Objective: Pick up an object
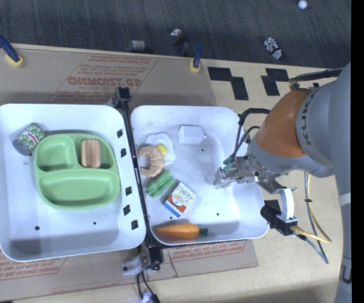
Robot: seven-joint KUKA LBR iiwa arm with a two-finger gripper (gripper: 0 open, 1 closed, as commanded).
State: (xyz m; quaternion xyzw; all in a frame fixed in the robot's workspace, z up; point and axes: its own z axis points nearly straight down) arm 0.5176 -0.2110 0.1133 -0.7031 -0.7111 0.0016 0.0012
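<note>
Gripper over right bin, small carton just left, apart.

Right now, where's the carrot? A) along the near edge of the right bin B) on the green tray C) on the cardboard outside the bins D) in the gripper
A: the carrot lies at the right bin's near edge, apart from the gripper.

Gripper low, arm bent leftward
</note>
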